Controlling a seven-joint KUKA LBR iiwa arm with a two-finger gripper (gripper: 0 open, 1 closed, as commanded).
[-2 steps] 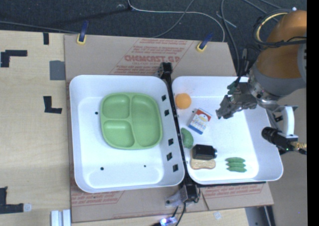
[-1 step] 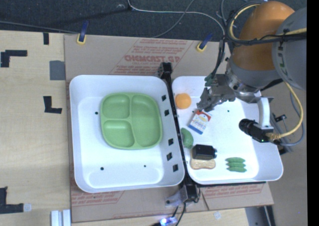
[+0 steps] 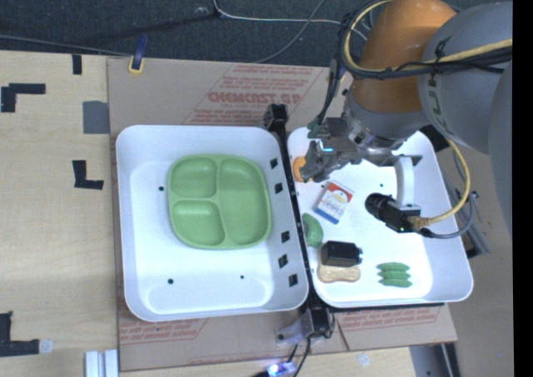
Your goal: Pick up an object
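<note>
Arm reached in from the right, wrist bent down over the right bin (image 3: 454, 284). Claw (image 3: 315, 163) hung low at that bin's upper left corner; its state could not be told, wrist housing blocking it. Small card (image 3: 333, 202) lay just below. Green divided plate (image 3: 220, 201) sat in left bin (image 3: 141, 284).

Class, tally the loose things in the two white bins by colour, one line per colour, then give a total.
Green: 3, the divided plate in the left bin, plus the rounded piece and pea pod in the right bin.
Black: 1, the block.
Tan: 1, the biscuit-shaped piece.
White, red and blue: 1, the small carton.
Total: 6
</note>
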